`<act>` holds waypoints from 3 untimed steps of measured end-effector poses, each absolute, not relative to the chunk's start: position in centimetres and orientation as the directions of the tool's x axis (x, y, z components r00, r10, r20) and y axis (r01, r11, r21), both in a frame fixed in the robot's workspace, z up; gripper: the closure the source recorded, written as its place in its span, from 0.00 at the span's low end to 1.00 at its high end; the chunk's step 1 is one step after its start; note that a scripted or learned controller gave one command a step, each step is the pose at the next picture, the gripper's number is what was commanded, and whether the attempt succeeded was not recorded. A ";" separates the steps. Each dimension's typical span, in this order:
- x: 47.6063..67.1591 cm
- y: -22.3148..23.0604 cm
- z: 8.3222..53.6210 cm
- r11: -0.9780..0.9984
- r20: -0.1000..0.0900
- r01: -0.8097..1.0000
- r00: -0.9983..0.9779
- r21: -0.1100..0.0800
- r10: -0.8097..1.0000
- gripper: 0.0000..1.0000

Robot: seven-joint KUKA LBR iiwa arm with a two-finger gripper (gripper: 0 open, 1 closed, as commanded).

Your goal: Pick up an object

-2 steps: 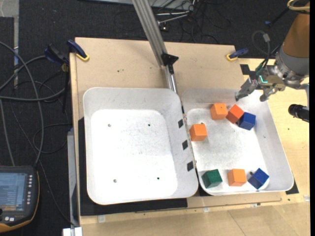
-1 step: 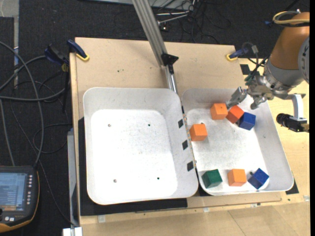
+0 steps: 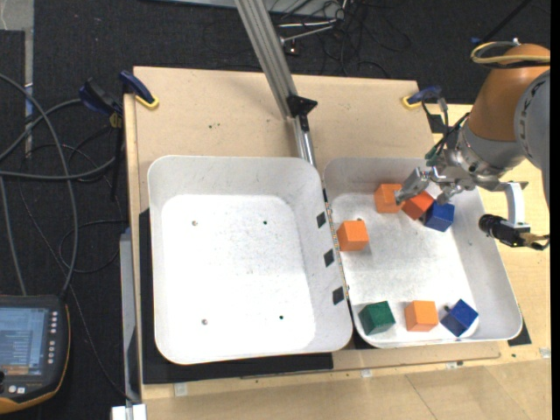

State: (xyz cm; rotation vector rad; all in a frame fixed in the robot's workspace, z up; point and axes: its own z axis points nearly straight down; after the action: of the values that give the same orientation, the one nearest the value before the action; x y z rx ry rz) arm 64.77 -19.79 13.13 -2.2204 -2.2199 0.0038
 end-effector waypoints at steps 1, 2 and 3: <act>65.5 -20.0 12.5 0.003 -0.010 1.000 -0.002 0.027 1.000 0.00; 65.7 -20.0 13.5 0.003 -0.011 0.999 -0.003 0.032 1.000 1.00; 65.7 -20.0 20.0 0.003 -0.004 1.000 -0.003 0.009 1.000 1.00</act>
State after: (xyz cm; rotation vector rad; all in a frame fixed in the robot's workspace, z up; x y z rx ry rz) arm 65.68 -20.01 20.04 -2.2251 -2.2307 -0.0065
